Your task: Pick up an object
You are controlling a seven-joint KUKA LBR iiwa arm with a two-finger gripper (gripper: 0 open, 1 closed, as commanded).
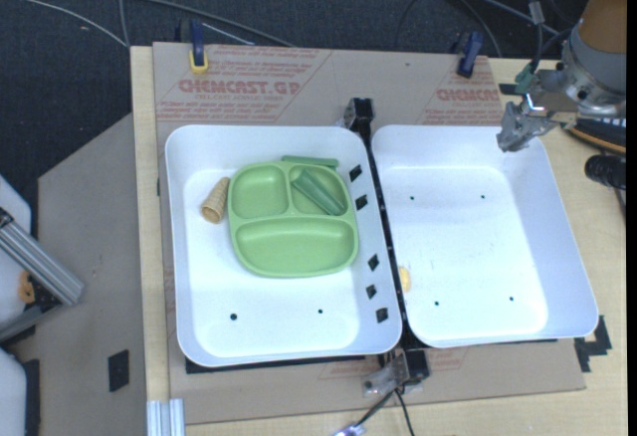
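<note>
**Gripper over the right bin's far corner, objects mostly in the left bin**

On a printed cardboard sheet, pinned at the far edge by two blue clamps: two white bins side by side.

In the left bin, toward its far half:
- A tan cone, lying on its side, just beside the left rim of a green plate, perhaps touching it.
- In the divided green plate's far right compartment, a darker green stick-shaped piece, lying at a slant.
- Behind the plate's far rim, a flat green strip, partly hidden by the plate.

Along the seam between the bins, a row of black clips.

At the left wall of the right bin, near the seam, a small yellow bit, too small to identify.

Above the right bin's far right corner, the gripper, hanging well apart from every object and holding nothing visible. Spread or pressed together: cannot tell from this angle.
</note>
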